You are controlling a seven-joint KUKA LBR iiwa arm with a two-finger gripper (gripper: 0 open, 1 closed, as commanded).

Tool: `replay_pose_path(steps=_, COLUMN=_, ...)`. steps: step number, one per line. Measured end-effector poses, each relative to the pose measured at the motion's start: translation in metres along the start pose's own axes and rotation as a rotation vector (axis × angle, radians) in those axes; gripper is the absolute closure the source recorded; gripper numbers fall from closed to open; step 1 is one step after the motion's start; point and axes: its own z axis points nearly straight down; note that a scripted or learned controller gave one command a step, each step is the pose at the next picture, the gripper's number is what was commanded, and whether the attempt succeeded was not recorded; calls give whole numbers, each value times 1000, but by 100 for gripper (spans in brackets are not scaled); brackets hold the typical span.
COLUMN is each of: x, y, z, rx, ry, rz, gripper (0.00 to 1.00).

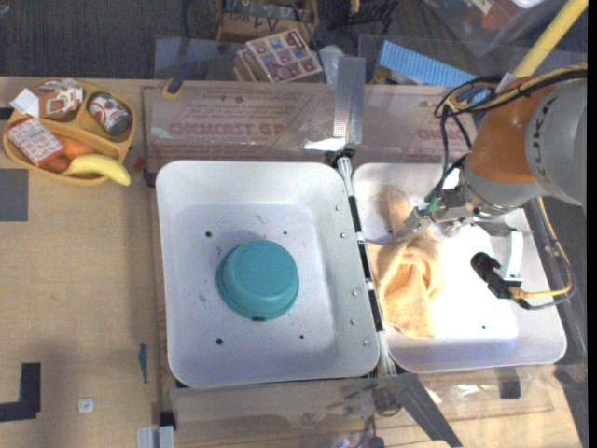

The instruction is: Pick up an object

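Single overhead view. The wooden worktop [75,278] carries two shallow white bins side by side.

Left white bin [187,194]: one round teal plastic bowl [259,279], upside down, on the bin floor slightly left of and below centre. It touches nothing else and is well apart from the arm.

Right white bin [536,343]: a crumpled pale yellow-orange cloth [408,283] lies along the left side of the bin, against the wall that borders the other bin. One fold of it reaches up toward the bin's upper left corner; the bulk sits lower down.

The grey arm with its orange band [508,147] enters from the right and bends down over the right bin. The gripper [417,222] is at the upper part of the cloth, its tip touching or just above the fabric. Finger spread: cannot tell, since the tip is small and blends with the cloth. No object is seen lifted clear of the bin floor. A black fitting with a yellow cable [494,275] hangs from the wrist over the bin's bright centre.

Upper left of the worktop: a yellow sectioned tray [19,147] with toy food, including a yellow banana [99,167] at its lower edge.
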Motion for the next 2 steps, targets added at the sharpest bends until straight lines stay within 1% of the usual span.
replay_pose_path(steps=1, x=35, y=-39, z=-1, rx=-1, ry=0, rz=-153, gripper=0)
replay_pose_path(steps=2, x=36, y=-59, z=-21, rx=9, ry=3, rz=-262, gripper=0)
